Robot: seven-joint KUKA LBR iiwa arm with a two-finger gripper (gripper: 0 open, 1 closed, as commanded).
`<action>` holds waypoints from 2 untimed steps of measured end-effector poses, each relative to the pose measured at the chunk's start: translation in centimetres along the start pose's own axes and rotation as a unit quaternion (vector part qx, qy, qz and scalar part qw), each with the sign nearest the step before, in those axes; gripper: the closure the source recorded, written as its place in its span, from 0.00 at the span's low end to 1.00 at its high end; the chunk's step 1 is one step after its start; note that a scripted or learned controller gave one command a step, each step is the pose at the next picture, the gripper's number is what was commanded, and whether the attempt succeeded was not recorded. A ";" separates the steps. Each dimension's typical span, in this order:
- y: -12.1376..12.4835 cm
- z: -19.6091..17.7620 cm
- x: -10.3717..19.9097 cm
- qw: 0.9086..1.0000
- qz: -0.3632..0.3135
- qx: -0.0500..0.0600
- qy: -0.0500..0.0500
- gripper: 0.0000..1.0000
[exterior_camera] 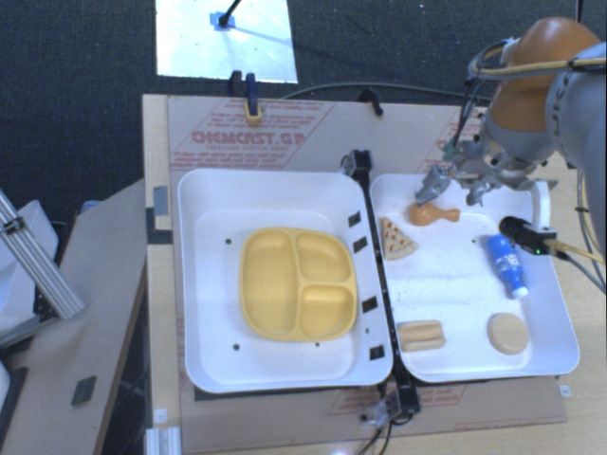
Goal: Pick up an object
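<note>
Right bin (455, 358): claw (453, 186) above drumstick (434, 216).

Tray (298, 284) in left bin (204, 254)

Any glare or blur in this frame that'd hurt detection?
Camera view: white bins are bright and near washed out; reflective sheet behind the bench glares; gripper looks soft, fingers hard to resolve; yellow tray and blue bottle read clearly.
</note>
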State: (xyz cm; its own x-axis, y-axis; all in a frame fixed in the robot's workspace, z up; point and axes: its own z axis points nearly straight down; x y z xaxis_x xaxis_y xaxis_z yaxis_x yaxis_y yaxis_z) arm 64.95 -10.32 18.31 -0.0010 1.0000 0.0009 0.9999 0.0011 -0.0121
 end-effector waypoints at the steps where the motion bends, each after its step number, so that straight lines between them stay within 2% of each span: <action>1: 0.3 -0.9 0.0 1.000 -0.001 -0.007 -0.001 0.00; 2: 1.1 4.9 0.6 1.000 -0.003 -0.005 0.000 0.00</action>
State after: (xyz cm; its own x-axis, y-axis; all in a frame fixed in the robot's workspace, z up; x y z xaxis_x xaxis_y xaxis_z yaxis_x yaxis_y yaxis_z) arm 65.95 -9.70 13.43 -0.0062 1.0000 0.0001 1.0000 0.0062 -0.0021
